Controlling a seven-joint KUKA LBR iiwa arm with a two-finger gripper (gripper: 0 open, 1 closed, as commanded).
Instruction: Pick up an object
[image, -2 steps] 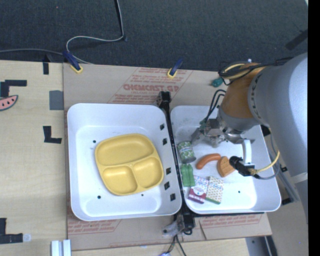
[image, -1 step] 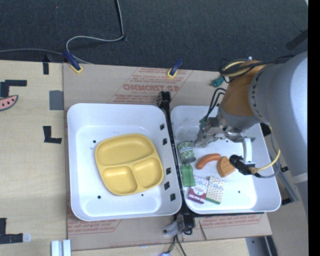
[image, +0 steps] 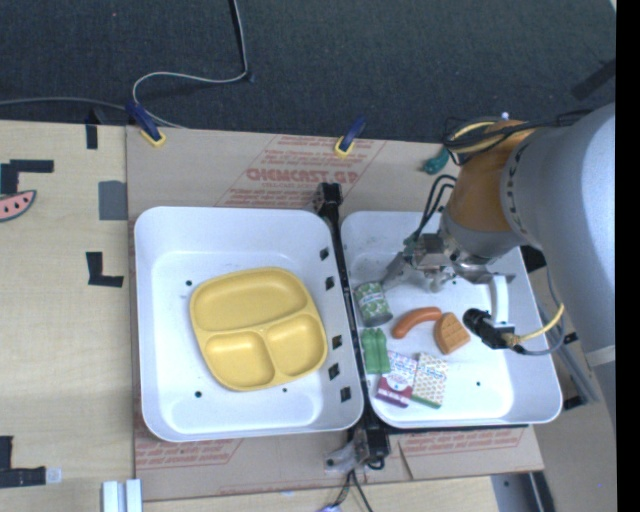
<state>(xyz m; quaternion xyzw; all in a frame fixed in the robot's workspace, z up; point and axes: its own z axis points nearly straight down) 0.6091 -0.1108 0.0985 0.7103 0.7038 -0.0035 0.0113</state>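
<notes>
1. Claw (image: 425, 262) low over the upper part of the right bin (image: 520, 400). Whether its fingers are apart or together cannot be told from this view; nothing visibly gripped.
2. Candidate objects cluster in the right bin's lower left: small green can (image: 372, 301), orange sausage (image: 416, 321), brown bread piece (image: 451, 333), green packet (image: 374, 351), two small cartons (image: 415, 379).
3. Left bin (image: 160, 300) carries a yellow divided plate (image: 259, 327).
4. Risk (judgement): items lie touching or just beside each other; a descent may nudge neighbours, or pinch two together. The can could roll.
5. Legible: cardboard (image: 290, 175) on the table reads "CHEMCAST GP". Carton labels too small to read.
</notes>
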